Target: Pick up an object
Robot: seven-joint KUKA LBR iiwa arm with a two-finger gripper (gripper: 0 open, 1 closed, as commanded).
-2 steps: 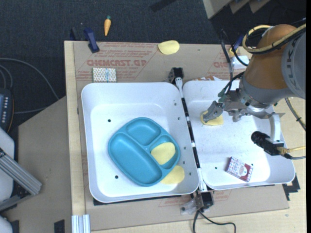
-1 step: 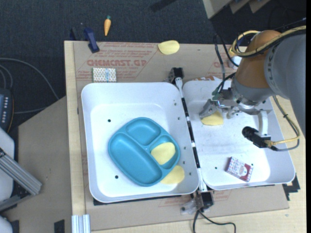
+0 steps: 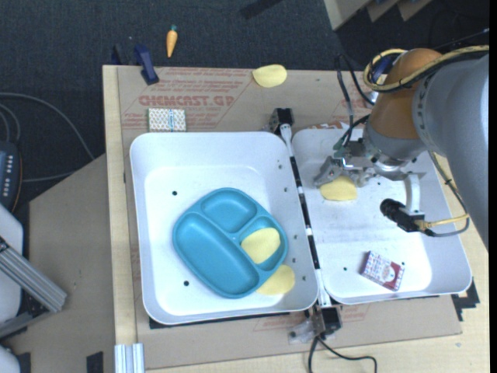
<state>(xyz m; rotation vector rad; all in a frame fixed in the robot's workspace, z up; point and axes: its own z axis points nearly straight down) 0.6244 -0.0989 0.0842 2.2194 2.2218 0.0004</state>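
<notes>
Your hand (image 3: 345, 174) hangs low in the right bin (image 3: 435, 286), directly over the pale yellow piece (image 3: 338, 190) lying near that bin's left wall, placed there to grab it, though you cannot tell from this angle how its grip stands.

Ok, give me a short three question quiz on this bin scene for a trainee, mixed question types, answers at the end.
1. True or false: the blue divided tray lies in the right bin.
2. Multiple choice: what lies right under the gripper? A) a yellow piece B) the red packet C) the toy carrot
3. Fill in: one yellow piece rests in a tray compartment, and another lies beside the tray in the ____ bin.

Key: 1 false; 2 A; 3 left.
</notes>
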